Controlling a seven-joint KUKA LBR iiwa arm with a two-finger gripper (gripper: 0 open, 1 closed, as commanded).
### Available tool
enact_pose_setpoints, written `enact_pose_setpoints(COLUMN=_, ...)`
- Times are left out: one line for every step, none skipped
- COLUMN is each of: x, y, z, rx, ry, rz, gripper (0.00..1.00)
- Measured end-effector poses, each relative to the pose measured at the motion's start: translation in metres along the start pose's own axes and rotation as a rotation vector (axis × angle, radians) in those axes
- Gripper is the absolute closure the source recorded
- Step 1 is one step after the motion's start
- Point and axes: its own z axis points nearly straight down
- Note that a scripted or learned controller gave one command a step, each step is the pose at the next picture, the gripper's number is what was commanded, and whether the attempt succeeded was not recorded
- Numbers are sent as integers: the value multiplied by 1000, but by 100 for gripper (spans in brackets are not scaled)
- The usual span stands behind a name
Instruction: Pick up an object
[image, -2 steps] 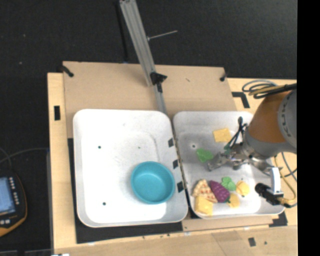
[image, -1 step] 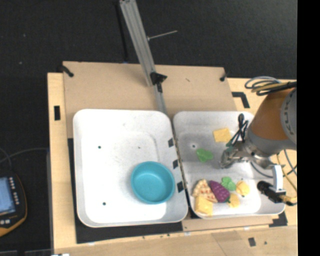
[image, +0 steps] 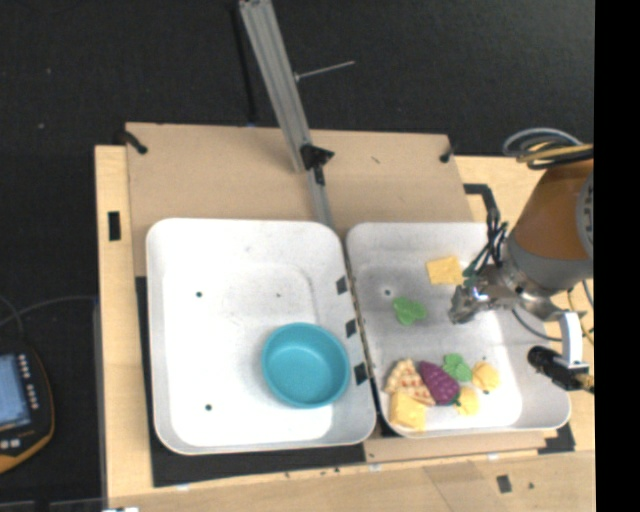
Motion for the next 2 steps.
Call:
enact_pose_setpoints(x=-2, y=1, z=-51, rx=-1, ry=-1, rz=-1, gripper=100)
enact_pose_setpoints(x=55, y=17, z=-52, rx=-1, ry=2, rz=-5, gripper=100)
